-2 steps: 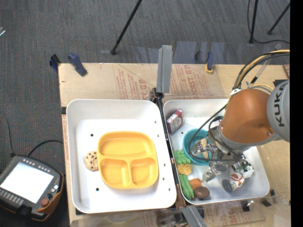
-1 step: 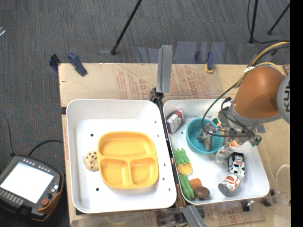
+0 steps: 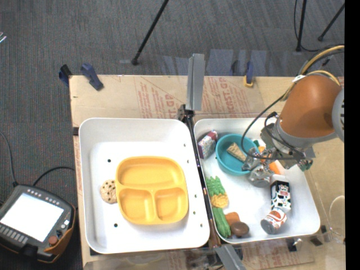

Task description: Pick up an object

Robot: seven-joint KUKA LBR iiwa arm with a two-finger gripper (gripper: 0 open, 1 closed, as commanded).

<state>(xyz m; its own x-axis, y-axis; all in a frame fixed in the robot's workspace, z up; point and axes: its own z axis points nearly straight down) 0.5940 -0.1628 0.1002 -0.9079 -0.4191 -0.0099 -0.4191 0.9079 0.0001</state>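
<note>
Two bins sit below me, and I lower the gripper (image 3: 263, 172) into the right bin (image 3: 306, 198) beside the teal bowl (image 3: 232, 153), where the pickable clutter lies; whether it grips anything, I cannot tell.

The arm (image 3: 337, 114) is grey, with a broad, rounded orange band (image 3: 306, 106) above the gripper (image 3: 263, 170). The gripper is dull grey metal, angular and blocky. Thin black and yellow cables (image 3: 315, 61) loop above the band.

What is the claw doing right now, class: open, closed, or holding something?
Claw: cannot be told; it sits low in the right bin beside the teal bowl, nothing visibly held.
</note>
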